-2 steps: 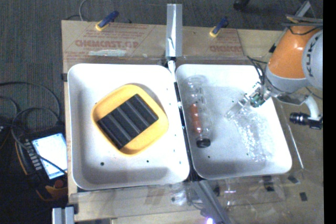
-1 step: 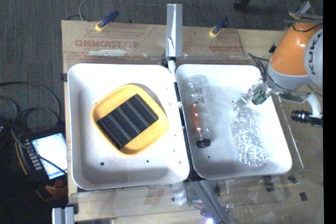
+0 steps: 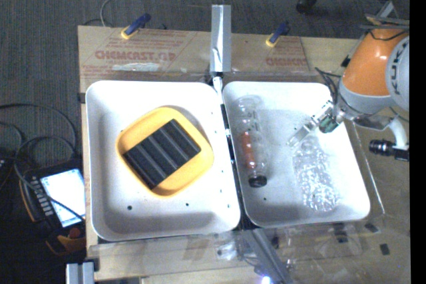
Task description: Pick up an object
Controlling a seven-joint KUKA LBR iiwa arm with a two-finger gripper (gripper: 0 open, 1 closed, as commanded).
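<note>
My gripper (image 3: 297, 137) hangs over the right bin (image 3: 283, 87), in its upper right part, pointing down and left. Just below it lies a crumpled clear plastic piece (image 3: 315, 177), which looks apart from the gripper. A clear plastic bottle (image 3: 251, 140) with a dark cap at its near end lies lengthwise along the right bin's left side. In the left bin (image 3: 106, 103) rests a yellow block with a black ridged top (image 3: 165, 150). I see nothing held by the gripper.
A metal divider post (image 3: 220, 36) stands at the back between the bins. Two clamps (image 3: 136, 25) hold the board behind them. Cables and a small screen (image 3: 60, 193) lie on the floor to the left.
</note>
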